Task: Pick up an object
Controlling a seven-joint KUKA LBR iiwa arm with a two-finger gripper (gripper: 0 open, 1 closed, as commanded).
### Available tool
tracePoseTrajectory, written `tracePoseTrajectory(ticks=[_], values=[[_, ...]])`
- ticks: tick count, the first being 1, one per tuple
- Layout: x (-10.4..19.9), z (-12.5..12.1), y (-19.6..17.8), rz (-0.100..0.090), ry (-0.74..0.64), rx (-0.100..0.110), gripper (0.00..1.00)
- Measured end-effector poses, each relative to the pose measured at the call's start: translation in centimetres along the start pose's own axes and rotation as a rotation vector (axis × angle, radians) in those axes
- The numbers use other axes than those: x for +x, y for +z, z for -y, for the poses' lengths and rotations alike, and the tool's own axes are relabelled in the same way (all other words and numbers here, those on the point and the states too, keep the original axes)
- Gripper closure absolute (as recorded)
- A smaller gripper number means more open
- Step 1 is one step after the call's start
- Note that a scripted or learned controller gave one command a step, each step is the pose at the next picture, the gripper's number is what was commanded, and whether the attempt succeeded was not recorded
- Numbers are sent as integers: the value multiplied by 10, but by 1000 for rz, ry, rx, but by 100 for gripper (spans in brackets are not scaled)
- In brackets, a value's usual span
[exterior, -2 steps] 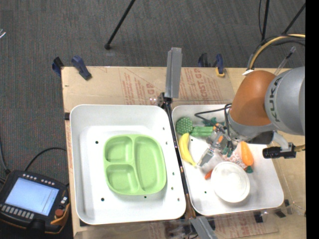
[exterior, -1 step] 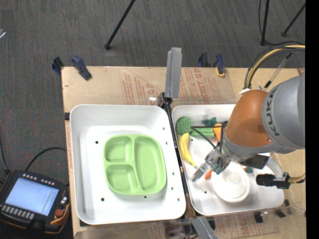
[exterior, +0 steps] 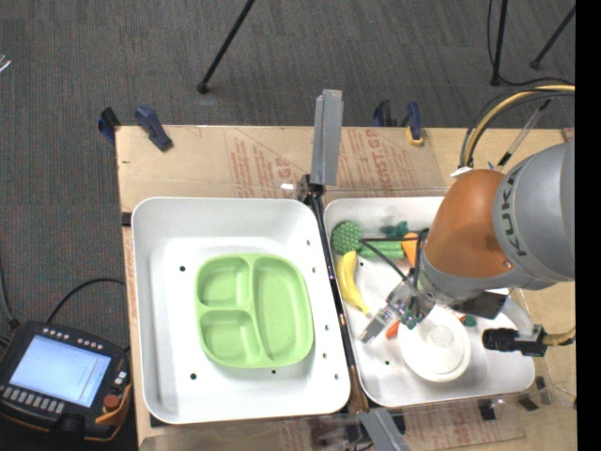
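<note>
Gripper low in right bin, just beside banana and white bowl. Finger state: cannot tell. Green tray in left bin.

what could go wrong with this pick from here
The gripper hangs low in the right bin, close beside the banana and the white bowl. It may nudge either aside instead of grasping. The items are crowded, so the arm could jostle the ones at the bin's far end.

Right bin crowded: banana, white bowl, toys.
</note>
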State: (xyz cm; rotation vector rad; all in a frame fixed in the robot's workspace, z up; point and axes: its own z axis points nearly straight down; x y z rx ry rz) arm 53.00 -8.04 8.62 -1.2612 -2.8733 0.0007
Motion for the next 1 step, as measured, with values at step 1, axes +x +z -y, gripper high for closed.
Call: tracePoseTrajectory(ticks=[1], values=[[-66,-55,-1,4,-14,-2,0]])
